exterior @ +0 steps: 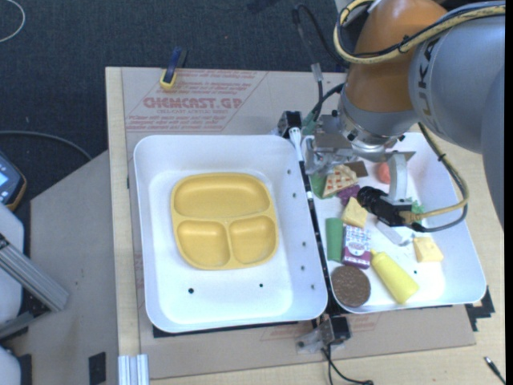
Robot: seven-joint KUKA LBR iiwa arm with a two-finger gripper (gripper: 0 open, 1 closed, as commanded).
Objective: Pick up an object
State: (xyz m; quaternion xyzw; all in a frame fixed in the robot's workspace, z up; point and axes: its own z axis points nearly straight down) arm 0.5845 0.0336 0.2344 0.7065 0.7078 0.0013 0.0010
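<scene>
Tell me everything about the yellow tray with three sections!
The yellow tray looks like smooth, shiny plastic with rounded corners. It has three hollows: one wide one along the back and two smaller ones side by side in front. Nothing lies in any of them. It sits flat, right way up, near the middle of the left white bin, touching only the bin's floor. The toys and the arm are over in the other bin.

Glossy yellow plastic tray (223, 218) (smooth), matt white bin (152, 215), brown cardboard (120, 119).
</scene>
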